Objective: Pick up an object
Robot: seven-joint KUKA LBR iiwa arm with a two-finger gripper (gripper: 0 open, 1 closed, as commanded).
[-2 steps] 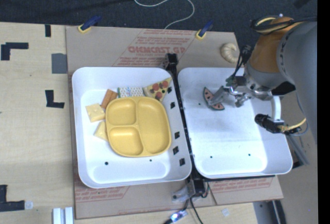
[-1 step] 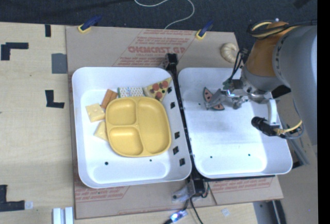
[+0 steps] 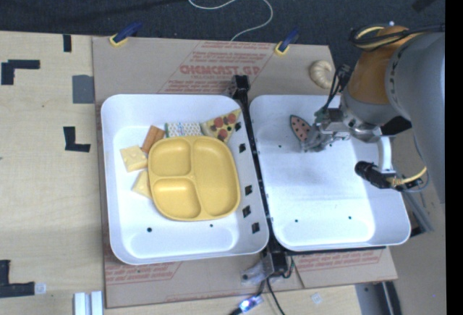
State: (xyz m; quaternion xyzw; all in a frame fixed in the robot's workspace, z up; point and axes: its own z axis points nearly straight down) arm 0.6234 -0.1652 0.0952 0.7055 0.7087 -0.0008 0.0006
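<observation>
**Ana:** While the arm (image 3: 405, 82) leans in from the right, where is anything it could actually pick?

**Ben:** Nearly all of it sits in the left bin (image 3: 116, 161). A yellow divided plate (image 3: 194, 177) lies flat in the middle, and smaller pieces are tucked around its upper-left edge: two pale yellow blocks (image 3: 134, 159), an orange-brown piece (image 3: 153, 137), and a patterned strip (image 3: 206, 127) along the top. They look loosely scattered, as bin contents usually are, not arranged.

**Ana:** And the right bin (image 3: 325, 227)?

**Ben:** One small dark, speckled object (image 3: 300, 129) lies near its upper-left corner, right beside the gripper (image 3: 316, 138). I judge that to be the target, since the tool is down at that spot and well apart from the plate.

**Ana:** How is the arm posed?

**Ben:** Bent over the right bin's far edge, with the orange band (image 3: 372, 78) above the wrist and the gripper low, close to the bin floor, pointing toward the bin divider.

**Ana:** Fingers wide or narrow?

**Ben:** I cannot tell; they are too small and dark against the object. It touches or nearly touches them, but I would not call it held.
</observation>
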